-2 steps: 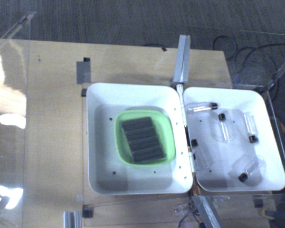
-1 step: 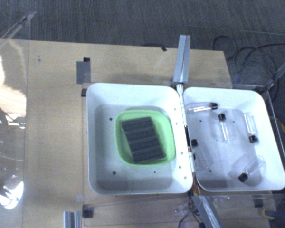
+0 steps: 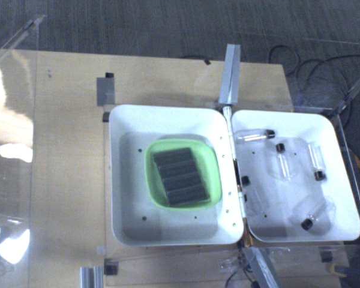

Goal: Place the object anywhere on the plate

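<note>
A light green square plate point(image 3: 183, 173) lies in the left white bin point(image 3: 126, 179). On it rests a dark grey ridged rectangular block point(image 3: 180, 176), lying flat and slightly tilted, well inside the plate's rim. In the right bin point(image 3: 342, 221) lie several clear plastic vials with black caps, among them one near the top left point(image 3: 257, 136), one at the right point(image 3: 315, 159) and one near the front point(image 3: 315, 216).
A grey metal post point(image 3: 230, 75) stands behind the seam between the two bins. Small dark clamps sit at the bench corners point(image 3: 107, 89). Cables lie at the back right. Wooden bench surface stretches to the left of the bins.
</note>
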Robot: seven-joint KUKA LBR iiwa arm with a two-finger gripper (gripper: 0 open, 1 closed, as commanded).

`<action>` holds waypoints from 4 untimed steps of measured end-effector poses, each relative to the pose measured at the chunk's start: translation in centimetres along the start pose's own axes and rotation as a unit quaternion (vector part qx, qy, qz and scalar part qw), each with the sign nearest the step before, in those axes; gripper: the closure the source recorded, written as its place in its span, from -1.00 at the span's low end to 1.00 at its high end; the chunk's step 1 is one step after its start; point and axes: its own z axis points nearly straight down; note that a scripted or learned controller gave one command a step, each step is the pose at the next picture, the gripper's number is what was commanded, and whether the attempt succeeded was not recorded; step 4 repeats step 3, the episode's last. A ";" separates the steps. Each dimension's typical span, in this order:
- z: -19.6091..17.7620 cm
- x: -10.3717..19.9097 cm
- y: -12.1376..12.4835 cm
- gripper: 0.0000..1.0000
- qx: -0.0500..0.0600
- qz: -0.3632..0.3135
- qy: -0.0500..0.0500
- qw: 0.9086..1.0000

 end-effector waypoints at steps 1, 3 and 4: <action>0.0 0.0 0.0 -1.00 0.001 0.019 0.000 1.000; 0.0 3.9 0.9 -1.00 0.000 0.018 0.000 1.000; 0.0 3.9 0.9 -1.00 0.000 0.018 0.000 1.000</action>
